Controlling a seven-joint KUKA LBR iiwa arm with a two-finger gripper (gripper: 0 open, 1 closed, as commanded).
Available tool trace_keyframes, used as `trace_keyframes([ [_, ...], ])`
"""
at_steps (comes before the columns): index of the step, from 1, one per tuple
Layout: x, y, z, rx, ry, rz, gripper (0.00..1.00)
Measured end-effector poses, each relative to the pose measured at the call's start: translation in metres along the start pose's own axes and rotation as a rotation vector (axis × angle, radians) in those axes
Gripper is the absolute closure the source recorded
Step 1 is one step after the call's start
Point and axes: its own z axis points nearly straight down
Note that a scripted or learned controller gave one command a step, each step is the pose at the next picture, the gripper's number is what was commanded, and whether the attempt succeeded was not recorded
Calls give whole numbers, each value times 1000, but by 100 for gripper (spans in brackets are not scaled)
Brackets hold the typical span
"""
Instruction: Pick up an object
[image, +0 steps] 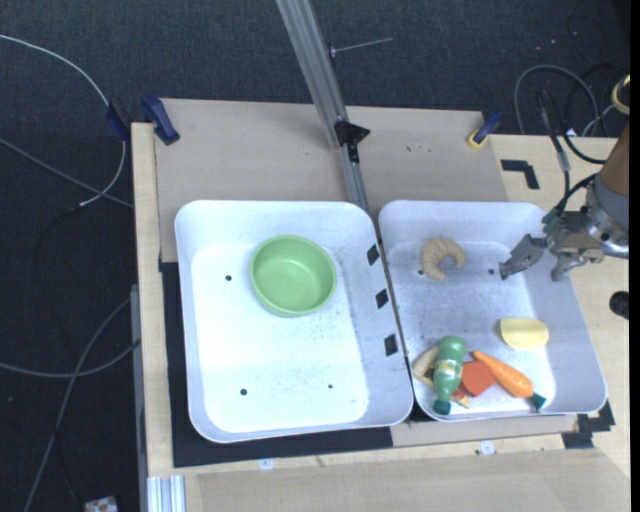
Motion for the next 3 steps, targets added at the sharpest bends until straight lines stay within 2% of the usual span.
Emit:
trace_keyframes([
  [1, -2, 9, 57, 2, 0, -1, 0],
  [2, -1, 8, 103, 3, 1, 0, 0],
  [3, -1, 11, 87, -7, 0, -1, 100],
])
